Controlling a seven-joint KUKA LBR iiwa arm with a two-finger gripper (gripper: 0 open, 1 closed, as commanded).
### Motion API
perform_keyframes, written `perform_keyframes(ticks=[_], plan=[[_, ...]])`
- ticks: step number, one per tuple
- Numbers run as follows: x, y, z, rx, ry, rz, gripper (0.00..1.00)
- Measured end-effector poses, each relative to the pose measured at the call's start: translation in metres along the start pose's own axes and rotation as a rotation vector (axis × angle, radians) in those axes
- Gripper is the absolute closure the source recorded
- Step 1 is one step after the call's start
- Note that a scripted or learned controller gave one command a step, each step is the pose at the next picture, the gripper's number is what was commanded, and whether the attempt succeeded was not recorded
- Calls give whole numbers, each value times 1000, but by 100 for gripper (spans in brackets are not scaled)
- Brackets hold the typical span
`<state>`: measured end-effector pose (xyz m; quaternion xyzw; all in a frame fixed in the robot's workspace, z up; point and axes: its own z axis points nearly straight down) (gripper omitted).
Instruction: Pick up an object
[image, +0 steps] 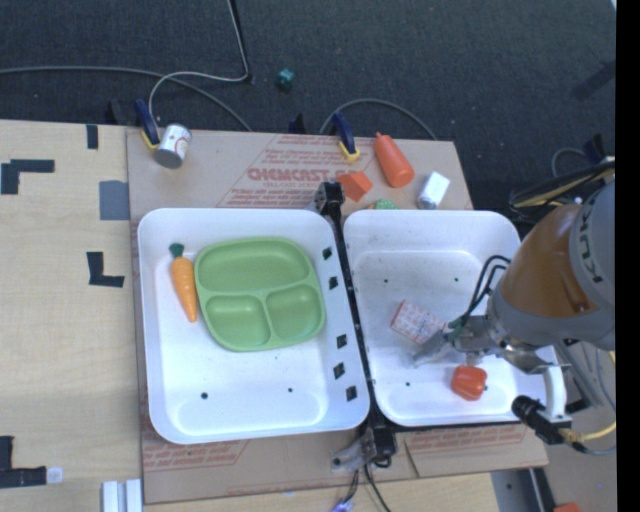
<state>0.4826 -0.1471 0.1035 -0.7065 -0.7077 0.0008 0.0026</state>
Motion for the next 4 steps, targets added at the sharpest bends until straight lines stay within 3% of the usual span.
perform_keyframes(ticks=[1, 2, 3, 4], plan=[[-77, 21, -62, -5, -5, 2, 0], [-16, 2, 17, -6, -2, 0, 0], [-63, 18, -36, -5, -4, 2, 0], [-1, 55, 1, -6, -2, 0, 0]])
